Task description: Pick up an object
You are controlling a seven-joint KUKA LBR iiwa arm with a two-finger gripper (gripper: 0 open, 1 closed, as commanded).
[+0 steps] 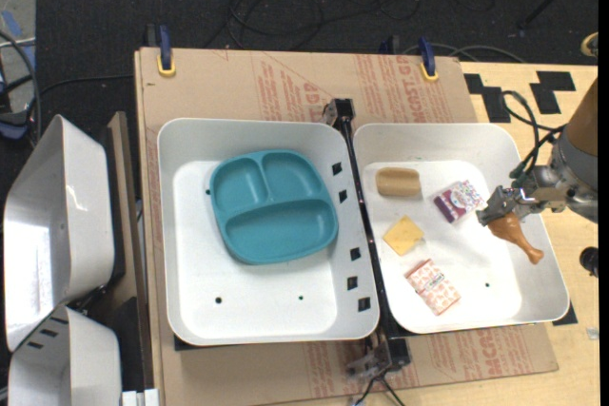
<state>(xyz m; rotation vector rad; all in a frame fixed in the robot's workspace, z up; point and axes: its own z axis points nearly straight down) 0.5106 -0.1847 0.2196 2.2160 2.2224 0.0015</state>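
The brown drumstick toy [517,235] lies at the right bin's [533,299] right side; the gripper [500,204] sits right on its thick end, pinching it; the grab step looks nearly done; next it should lift straight up.

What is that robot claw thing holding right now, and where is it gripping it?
The tool appears to grip a brown drumstick-shaped toy by its thick upper end; the narrow end points down and away.
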